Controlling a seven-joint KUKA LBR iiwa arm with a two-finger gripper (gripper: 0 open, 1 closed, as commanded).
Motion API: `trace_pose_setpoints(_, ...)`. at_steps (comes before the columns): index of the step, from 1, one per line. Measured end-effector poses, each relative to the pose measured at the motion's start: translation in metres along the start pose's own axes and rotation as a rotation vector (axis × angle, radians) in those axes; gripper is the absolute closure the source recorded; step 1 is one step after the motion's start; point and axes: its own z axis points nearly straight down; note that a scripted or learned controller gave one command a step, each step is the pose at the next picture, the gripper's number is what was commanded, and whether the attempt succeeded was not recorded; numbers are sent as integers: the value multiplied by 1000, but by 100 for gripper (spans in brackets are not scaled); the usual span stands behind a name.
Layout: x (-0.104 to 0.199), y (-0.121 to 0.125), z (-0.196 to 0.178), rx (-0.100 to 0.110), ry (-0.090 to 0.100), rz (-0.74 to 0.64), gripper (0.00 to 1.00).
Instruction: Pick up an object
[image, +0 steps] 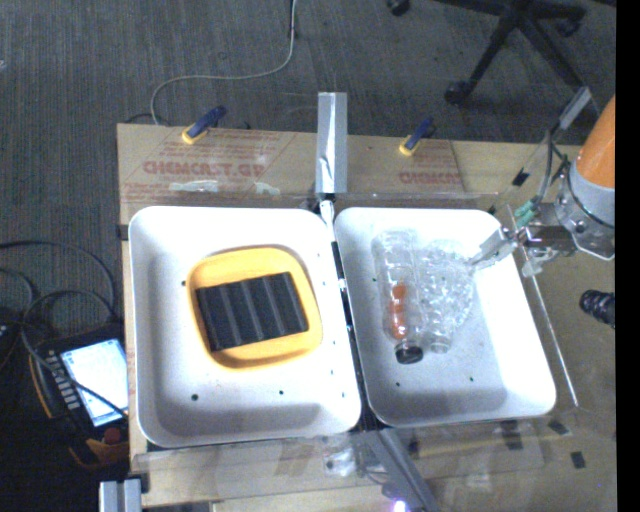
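Clear plastic makes the bottles (422, 293) in the right bin (520, 385) hard to separate; they look like two lying side by side, caps toward 6 o'clock, one with an orange tint inside. At 3 o'clock of them the gripper (497, 246) hangs over the bin's upper right part, close to the bottles; whether it is wide or narrow I cannot tell. Much of the arm (597, 180) is cut off at the frame edge. At 9 o'clock, the left bin (160, 390) holds a yellow tray with a dark ribbed insert (255, 306).
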Motion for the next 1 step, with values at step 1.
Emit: trace_pose_setpoints(1, 45, 40, 74, 1, 0, -103, 0)
